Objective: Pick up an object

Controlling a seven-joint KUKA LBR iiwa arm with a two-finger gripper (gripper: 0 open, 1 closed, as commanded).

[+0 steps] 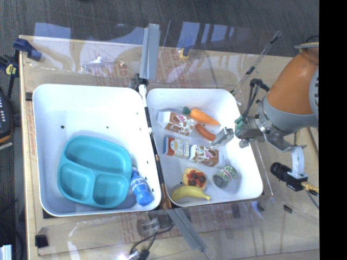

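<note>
The right bin (187,95) holds an orange carrot (204,116), a red sausage (204,131), three small printed cartons (179,123) (175,147) (205,155), a green can (225,176), a yellow banana (190,194) and a small fruit-topped piece (195,178). My gripper (223,137) hangs low over the right side of this bin. It is just right of the sausage and above the nearest carton. I see nothing held in it.
The left bin (81,91) holds a teal divided plate (95,171) and a blue bottle (141,190) at its near right corner. A grey rail (149,53) stands behind the bins. The arm's grey and orange body (290,99) looms at the right.
</note>
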